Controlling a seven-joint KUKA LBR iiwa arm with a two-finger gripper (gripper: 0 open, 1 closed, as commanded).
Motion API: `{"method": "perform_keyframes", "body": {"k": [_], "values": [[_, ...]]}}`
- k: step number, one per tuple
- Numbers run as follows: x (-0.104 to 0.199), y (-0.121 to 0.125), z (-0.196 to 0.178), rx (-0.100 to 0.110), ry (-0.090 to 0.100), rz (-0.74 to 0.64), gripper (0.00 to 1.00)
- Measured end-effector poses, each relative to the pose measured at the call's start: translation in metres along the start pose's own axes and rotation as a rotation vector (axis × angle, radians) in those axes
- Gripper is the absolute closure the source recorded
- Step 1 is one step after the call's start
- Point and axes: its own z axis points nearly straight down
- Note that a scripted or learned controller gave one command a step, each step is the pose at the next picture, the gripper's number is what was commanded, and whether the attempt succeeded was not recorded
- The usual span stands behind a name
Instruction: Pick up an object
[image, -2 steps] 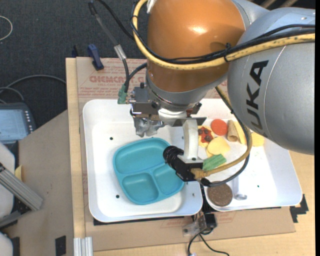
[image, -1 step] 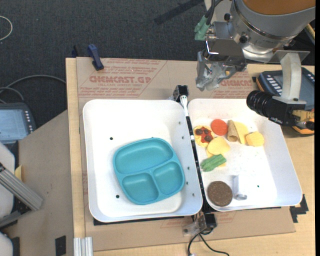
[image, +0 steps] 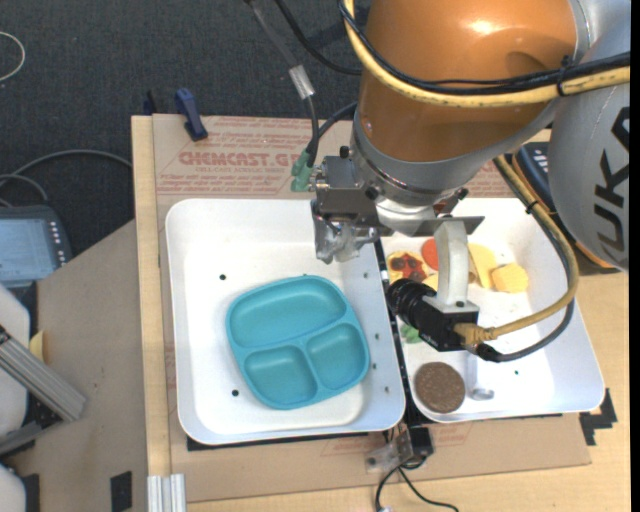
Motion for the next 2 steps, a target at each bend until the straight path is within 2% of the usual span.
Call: {"method": "perform_keyframes", "body": {"k": [1,2], "values": [[0.042,0.001,0.069,-0.002,0.0,0.001,1.0],[-0.002,0.027,-0.052,-0.025,0.007,0.009,1.0]]}}
